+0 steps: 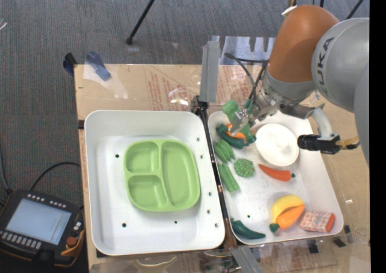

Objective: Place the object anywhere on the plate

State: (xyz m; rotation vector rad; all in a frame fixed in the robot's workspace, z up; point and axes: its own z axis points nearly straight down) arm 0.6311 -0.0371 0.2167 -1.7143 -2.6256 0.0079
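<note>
Gripper [246, 122], grip state unclear, hovers over orange-green toy [232, 135], plate [161, 175] well apart.

Readable only: part of the maker's name, the letters "KUKA", in dark print running up the grey arm [338, 61] at about two o'clock, just right of the orange band [301, 37]. Partly cut off, seen at a slant. Faint red print on the clear sheet over the table [151, 85] toward twelve o'clock, too blurred to read. Screen of the handheld controller [36, 223] at eight o'clock: nothing legible.
</note>
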